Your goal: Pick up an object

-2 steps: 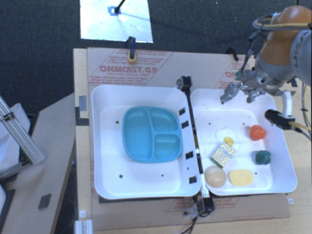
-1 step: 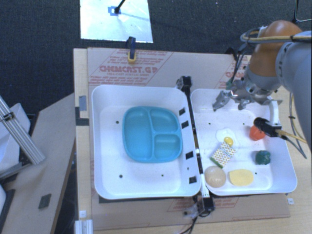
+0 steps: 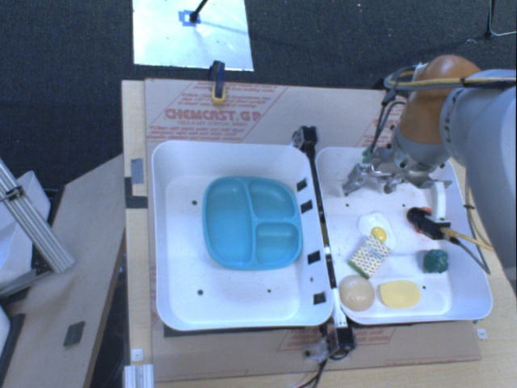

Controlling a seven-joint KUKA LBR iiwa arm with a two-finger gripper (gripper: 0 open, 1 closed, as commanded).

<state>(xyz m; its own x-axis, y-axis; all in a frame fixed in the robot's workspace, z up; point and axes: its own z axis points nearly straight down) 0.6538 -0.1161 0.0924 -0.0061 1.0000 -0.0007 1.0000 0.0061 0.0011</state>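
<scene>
In the right bin (image 3: 335, 168), near its front half, lie a fried egg toy (image 3: 376, 228), white with a yellow middle, a small box with yellow and white checks (image 3: 370, 256), a round tan ball (image 3: 356, 293), a flat yellow piece (image 3: 400, 294) and a little dark green lump (image 3: 435, 260). The gripper (image 3: 373, 176) hangs over the far part of that bin with its grey fingers spread open and nothing between them. The egg lies just below the fingers, not touching them, and a blue tray (image 3: 250, 222) sits in the left bin (image 3: 174, 241).
</scene>
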